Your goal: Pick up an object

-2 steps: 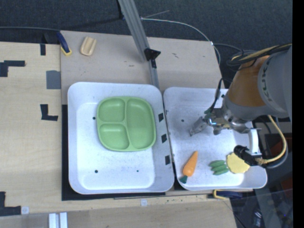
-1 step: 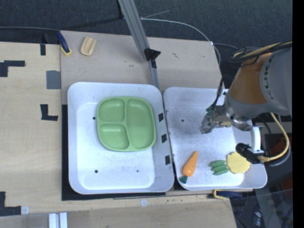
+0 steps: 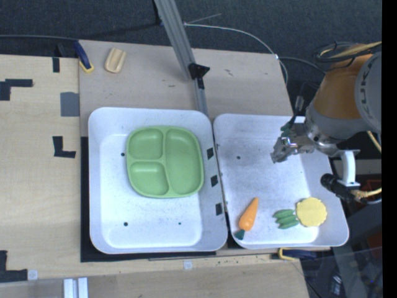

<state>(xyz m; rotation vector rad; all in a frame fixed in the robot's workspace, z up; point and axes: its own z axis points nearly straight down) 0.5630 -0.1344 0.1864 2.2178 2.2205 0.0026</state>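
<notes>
carrot [image 3: 248, 214], tip up-right, leaves down-left

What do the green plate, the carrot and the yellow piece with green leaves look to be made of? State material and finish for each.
Green plate: likely moulded plastic, matte; uniform colour, rounded dividers forming three compartments.
Carrot: probably toy plastic, smooth; flat, saturated orange with a green tip.
Yellow piece with green leaves: seemingly toy plastic or rubber; solid colours, too small to tell its finish.

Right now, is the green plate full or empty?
Empty. The green plate in the left bin shows three bare compartments.
</notes>
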